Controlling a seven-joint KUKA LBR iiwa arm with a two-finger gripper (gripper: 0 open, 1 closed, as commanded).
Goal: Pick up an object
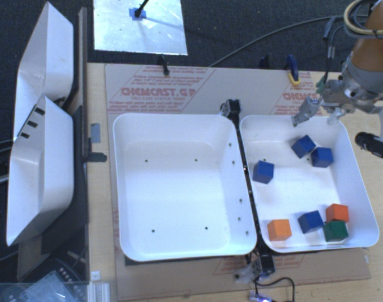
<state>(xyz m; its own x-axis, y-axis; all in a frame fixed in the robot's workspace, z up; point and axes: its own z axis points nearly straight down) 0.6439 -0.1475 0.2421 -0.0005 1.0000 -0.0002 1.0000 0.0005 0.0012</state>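
The right bin (pixel 361 187) holds several small cubes. Two blue cubes (pixel 303 146) (pixel 322 156) lie close together near its back, and a third blue cube (pixel 262 171) sits by the left wall. Along the front are an orange cube (pixel 279 229), another blue cube (pixel 310 221), a red-orange cube (pixel 337 212) and a green cube (pixel 335 231). My gripper (pixel 319 113) hangs over the bin's back right corner, above and behind the two blue cubes. Its fingers (pixel 303 114) are spread open with nothing between them.
The left bin (pixel 125 168) stands beside the right one, sharing a dividing rim. White trays (pixel 43 131) lean at the far left. A metal plate (pixel 140 17) lies behind the bench. Cables and a black fitting (pixel 374 143) sit near the arm.
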